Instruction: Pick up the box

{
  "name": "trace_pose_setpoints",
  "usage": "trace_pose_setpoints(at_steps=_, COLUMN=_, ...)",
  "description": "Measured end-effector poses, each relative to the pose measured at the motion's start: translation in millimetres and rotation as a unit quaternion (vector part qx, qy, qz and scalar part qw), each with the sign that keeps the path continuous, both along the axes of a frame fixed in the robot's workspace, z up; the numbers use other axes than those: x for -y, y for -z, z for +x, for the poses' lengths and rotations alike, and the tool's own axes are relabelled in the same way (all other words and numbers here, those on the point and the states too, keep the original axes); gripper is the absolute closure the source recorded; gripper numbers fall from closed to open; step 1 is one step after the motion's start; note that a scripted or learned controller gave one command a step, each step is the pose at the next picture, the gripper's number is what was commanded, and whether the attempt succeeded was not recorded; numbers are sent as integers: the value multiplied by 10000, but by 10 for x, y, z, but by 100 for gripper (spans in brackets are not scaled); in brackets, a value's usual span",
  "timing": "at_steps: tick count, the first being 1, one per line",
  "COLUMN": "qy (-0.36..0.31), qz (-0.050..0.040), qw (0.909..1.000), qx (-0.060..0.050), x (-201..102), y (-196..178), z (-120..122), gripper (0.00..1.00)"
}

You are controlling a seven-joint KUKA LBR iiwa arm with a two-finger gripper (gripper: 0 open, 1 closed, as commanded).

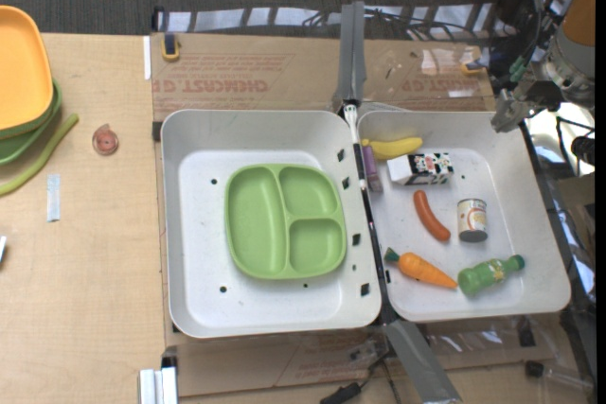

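Observation:
The box is a small black-and-white carton lying near the back of the right bin, just below a yellow banana. The arm comes in at the upper right, and its gripper hovers over the back right corner of that bin, well to the right of the box and apart from it. Nothing shows between its tips.
Also in the right bin are a red sausage, a small can, a carrot and a green bottle. The left bin holds a green divided plate. Orange and green dishes sit at the far left of the bench.

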State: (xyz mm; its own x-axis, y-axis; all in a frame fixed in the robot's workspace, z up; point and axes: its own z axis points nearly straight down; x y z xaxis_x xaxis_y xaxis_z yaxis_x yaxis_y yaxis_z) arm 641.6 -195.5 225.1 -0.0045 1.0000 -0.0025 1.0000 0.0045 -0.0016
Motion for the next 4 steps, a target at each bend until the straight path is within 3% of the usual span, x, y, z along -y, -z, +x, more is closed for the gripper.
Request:
trace_pose_setpoints(at_steps=1, qy=2188, qz=5, qw=9758, qx=-10, x=-646, y=-292, z=-950, gripper=100)
trace_pose_setpoints(at_steps=2, qy=3641, qz=-4, qw=9314, qx=-4, x=-424, y=-451, z=-908, gripper=100)
trace_pose_setpoints(at_steps=3, qy=5217, qz=-13, qw=8531, qx=-8, x=30, y=-536, z=-652, gripper=100)
trace_pose_setpoints(at_steps=4, qy=6187, qz=-15, qw=7856, qx=-13, x=1, y=74, z=-862, gripper=100)
